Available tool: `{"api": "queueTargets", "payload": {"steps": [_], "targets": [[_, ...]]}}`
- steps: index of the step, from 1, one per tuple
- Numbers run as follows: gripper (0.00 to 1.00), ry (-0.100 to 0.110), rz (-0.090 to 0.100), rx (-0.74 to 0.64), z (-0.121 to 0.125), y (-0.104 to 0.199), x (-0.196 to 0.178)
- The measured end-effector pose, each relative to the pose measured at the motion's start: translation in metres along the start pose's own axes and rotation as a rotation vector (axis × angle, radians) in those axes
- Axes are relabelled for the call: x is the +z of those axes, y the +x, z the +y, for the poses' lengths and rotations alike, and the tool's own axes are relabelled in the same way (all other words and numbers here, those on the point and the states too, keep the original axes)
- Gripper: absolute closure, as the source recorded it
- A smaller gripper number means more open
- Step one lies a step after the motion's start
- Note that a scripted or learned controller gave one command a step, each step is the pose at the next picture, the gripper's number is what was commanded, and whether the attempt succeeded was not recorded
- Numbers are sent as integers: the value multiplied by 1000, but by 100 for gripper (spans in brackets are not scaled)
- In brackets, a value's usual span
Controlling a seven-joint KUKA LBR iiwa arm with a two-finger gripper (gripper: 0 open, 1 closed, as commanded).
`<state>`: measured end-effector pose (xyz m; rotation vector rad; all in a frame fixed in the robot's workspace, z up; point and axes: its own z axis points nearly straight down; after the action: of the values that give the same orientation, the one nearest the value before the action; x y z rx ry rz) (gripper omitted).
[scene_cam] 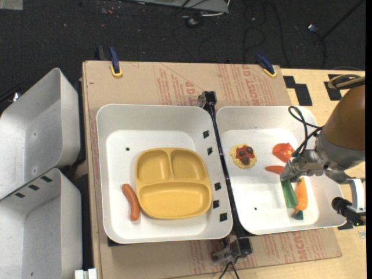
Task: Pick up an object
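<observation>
Right white bin (pixel 261 225) holds the carrot (pixel 301 195) just below the gripper (pixel 292 173), grip state unclear.

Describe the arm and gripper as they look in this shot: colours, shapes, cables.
The arm enters from the right as a rounded, bulbous link, orange-brown on top with a grey section below toward the wrist. A thin black cable loops out from it over the right bin. The gripper is a compact grey metal block with darker parts; finer detail is too small to make out.

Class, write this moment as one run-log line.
gripper: low in right bin | over: green piece, carrot | grasp: cannot tell | left bin: yellow tray, sausage
</observation>
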<state>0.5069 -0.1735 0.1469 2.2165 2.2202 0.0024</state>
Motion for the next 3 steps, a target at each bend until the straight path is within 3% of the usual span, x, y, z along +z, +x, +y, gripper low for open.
{"api": "queueTargets", "payload": {"steps": [2, 3], "targets": [[100, -2, -1, -2, 8, 8, -98], [100, 6, 5, -6, 0, 66, -91]]}}
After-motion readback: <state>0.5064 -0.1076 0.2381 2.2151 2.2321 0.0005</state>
